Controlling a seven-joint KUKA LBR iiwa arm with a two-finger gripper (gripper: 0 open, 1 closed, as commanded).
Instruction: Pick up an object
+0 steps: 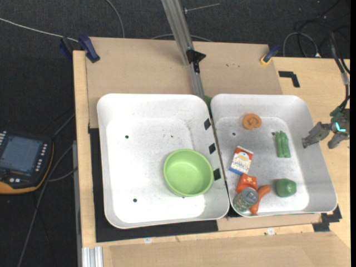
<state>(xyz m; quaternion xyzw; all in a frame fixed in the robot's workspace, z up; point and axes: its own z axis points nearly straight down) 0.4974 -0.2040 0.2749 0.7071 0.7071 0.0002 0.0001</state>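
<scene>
On the tan bench (139, 65), two shallow white bins sit side by side over a dark mat, with black carpet and loose cables around the bench and a handheld control pendant (22, 160) lying on the floor to the left. A metal pole (181, 32) slants down to the gap between the bins. At the right bin's outer rim, well above the floor of the bin, the gripper (325, 139) hangs with its two grey fingers spread apart, nothing between them and nothing touched. The left bin (128, 115) holds a green bowl (188, 173) near its front right corner, leaving most of its floor bare. The right bin (300, 110) holds an orange ring (251, 121) near the back, a long green vegetable (282, 144) toward the gripper's side, a small white carton (241, 161) in the middle, a red-orange piece (247, 181) just in front of it, a can (245, 200) and an orange carrot (259, 194) crowded at the front left corner, and a green pepper (285, 187) near the front. Bare floor lies between the ring and the green vegetable and along the right wall.
</scene>
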